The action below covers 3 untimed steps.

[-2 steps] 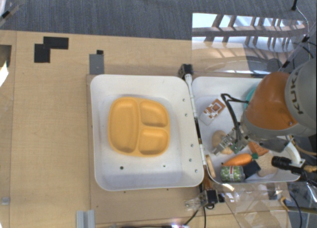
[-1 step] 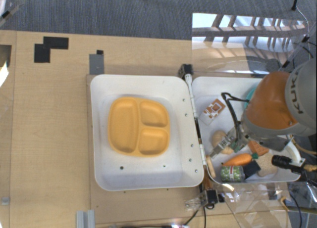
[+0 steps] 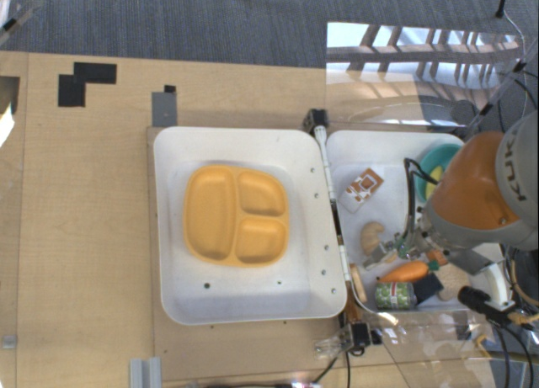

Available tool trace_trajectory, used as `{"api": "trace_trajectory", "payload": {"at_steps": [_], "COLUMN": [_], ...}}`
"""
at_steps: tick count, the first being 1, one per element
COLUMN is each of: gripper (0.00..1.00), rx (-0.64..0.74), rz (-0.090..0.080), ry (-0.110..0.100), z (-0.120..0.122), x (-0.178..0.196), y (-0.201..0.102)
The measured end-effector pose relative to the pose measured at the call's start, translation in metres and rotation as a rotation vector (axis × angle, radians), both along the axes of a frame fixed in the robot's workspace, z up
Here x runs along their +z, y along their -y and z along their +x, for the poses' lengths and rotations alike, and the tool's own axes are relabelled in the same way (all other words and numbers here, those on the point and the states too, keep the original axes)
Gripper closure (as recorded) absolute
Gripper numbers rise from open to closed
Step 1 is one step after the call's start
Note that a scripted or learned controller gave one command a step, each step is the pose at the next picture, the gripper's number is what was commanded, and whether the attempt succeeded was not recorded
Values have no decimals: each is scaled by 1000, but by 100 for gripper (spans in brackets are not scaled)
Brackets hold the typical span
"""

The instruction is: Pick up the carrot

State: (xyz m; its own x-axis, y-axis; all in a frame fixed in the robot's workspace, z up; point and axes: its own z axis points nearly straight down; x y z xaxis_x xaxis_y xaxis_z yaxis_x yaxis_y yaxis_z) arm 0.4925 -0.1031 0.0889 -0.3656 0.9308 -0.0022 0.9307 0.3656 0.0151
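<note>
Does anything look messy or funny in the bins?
Nothing looks broken or spilled. The yellow tray sits neatly in the left bin, while the carrot, a green can and a small packet lie jumbled in the right bin.

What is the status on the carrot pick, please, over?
Gripper low in the right bin, finger state unclear. Carrot lying just below it, not seen held. Green can right beside the carrot, crowding it.
</note>
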Motion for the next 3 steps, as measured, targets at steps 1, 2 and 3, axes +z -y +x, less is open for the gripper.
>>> {"api": "trace_trajectory", "payload": {"at_steps": [1, 2, 3], "gripper": [100, 0, 0], "rx": [8, 7, -48], "rz": [0, 0, -9], "ry": [10, 9, 0], "z": [4, 4, 79], "x": [12, 12, -1], "y": [-2, -2, 79]}}
